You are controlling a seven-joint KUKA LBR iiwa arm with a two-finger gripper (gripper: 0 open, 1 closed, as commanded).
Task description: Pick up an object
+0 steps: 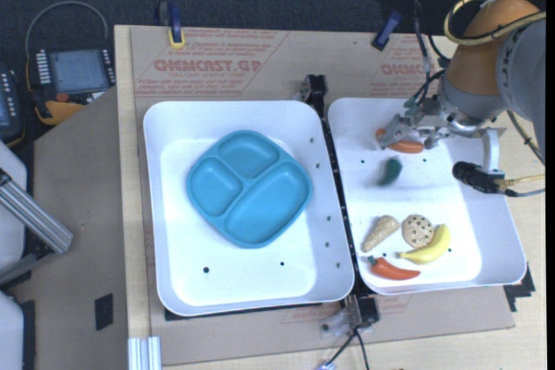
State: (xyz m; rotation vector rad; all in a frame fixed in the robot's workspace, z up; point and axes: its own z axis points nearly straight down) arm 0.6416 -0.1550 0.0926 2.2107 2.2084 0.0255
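Orange toy carrot (406, 146) lies half hidden under your gripper (414, 129); you cannot tell whether it is grasped or released.

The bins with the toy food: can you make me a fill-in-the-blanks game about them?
1. The blue plate lies in the ____ bin.
2. The banana is colored ____.
3. The cookie sits between the banana and the ____.
4. The tool is over the ____ bin.

Missing words: left; yellow; bread; right
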